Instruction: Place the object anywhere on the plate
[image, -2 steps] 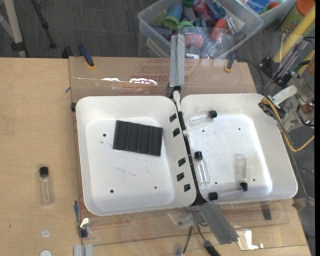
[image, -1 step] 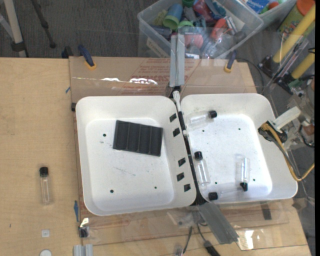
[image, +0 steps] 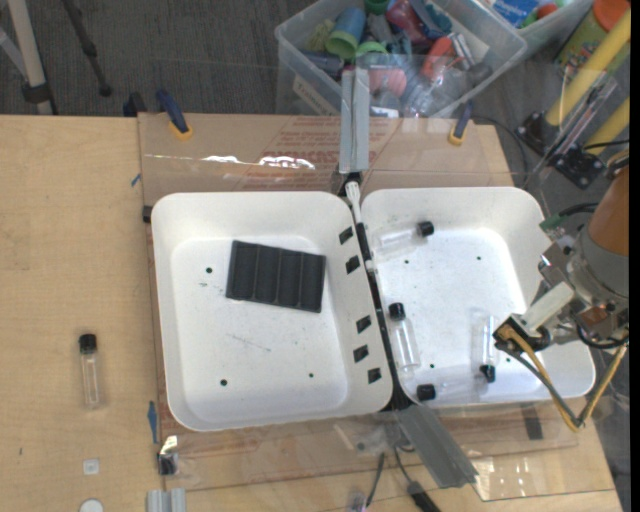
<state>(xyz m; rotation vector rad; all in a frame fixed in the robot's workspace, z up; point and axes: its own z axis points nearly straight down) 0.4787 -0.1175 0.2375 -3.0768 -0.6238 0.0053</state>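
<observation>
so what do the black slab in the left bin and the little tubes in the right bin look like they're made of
Black slab: matte, dark, with parallel ridges and no glare, likely rubber or plastic. Tubes, such as the one by the divider: see-through bodies with black caps, so clear plastic or glass; the view can't settle which. Bins: glossy white, probably moulded plastic.

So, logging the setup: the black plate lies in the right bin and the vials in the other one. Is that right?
No, the bins are swapped. The camera view shows the black plate in the left bin; the vials lie in the right bin.
</observation>
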